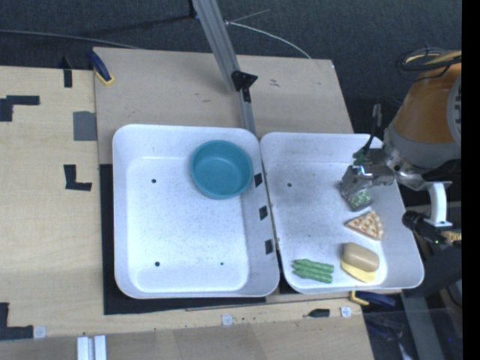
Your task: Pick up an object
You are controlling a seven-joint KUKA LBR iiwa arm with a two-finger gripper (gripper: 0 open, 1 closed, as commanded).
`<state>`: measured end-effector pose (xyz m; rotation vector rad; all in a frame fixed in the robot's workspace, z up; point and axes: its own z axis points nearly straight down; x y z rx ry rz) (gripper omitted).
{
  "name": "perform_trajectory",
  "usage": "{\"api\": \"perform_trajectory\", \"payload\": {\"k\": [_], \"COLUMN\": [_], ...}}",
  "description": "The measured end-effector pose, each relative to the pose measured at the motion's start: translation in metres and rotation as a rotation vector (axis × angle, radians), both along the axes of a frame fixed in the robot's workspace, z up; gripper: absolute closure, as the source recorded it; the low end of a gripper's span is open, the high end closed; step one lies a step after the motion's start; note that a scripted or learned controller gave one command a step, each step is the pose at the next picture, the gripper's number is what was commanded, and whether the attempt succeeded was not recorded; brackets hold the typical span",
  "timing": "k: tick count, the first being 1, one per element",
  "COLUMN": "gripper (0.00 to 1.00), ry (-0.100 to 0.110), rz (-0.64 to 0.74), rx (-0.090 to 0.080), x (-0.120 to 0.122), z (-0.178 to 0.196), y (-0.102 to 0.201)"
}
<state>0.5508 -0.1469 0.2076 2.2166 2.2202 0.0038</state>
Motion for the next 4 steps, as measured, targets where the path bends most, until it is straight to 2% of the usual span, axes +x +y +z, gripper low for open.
{"api": "perform_trajectory", "payload": {"k": [1, 2, 3, 4], "gripper": [1.0, 1.0, 1.0, 1.0], "ry": [0.0, 0.005, 0.008, 0.006], "rz": [0.0, 0.004, 0.005, 0.004], "rx": [0.0, 0.002, 0.002, 0.001], "x": [0.001, 0.019, 0.024, 0.047], "z": [0.053, 0.054, 0.039, 0.026], "y": [0.0, 0.046, 0.097, 0.146]}}
